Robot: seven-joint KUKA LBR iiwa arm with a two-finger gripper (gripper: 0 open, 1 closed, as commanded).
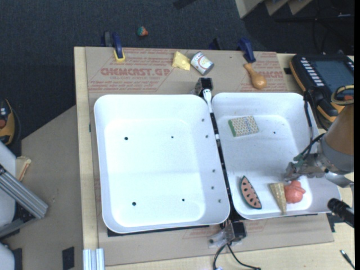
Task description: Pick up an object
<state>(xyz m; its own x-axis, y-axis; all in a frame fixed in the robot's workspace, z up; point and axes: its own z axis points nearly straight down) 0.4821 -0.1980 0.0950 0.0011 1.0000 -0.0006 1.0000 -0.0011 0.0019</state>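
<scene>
The gripper hangs low over the right bin, near its front right corner, directly above a red-orange lumpy toy. Whether the toy is touched, or how the fingers stand, I cannot tell. A tan cone lies against the toy's left side, a watermelon slice further left. A green speckled block sits toward the back, with bare floor between. The left bin lies alongside. The arm is cut off at the right.
</scene>
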